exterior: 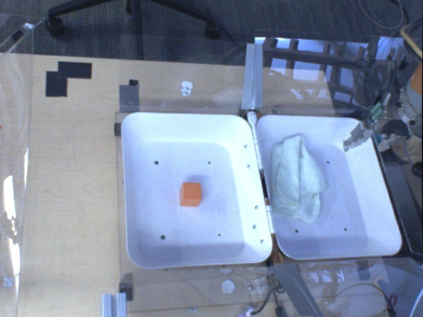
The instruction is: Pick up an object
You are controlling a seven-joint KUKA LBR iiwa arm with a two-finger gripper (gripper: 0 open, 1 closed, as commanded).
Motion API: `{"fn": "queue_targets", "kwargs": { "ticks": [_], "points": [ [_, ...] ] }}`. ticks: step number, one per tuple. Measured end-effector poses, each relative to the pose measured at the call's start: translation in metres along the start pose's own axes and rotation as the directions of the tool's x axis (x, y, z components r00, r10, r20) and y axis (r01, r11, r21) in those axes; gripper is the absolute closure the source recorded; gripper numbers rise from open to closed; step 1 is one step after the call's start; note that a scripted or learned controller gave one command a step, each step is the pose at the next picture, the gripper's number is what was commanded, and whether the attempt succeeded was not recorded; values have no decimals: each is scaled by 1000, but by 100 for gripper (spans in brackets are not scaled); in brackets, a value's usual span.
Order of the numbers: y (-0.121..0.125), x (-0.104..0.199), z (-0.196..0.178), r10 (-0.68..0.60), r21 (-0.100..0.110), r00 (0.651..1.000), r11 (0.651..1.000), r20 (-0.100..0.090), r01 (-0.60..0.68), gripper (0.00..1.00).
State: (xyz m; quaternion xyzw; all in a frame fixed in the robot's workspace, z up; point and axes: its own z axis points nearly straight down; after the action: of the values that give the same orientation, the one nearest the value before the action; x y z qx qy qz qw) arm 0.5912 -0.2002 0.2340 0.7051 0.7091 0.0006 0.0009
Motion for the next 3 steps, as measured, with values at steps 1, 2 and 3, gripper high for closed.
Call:
{"fn": "queue_targets", "kwargs": {
  "ticks": [1,2,3],
  "points": [
    [-8,12,57,-140,0,990,990,0,140,0],
    [13,-3,138,-2,-4,1000,1000,1,2,0],
    [15,-2,126,-6,-10,1000,1000,1,6,100]
  ]
}}
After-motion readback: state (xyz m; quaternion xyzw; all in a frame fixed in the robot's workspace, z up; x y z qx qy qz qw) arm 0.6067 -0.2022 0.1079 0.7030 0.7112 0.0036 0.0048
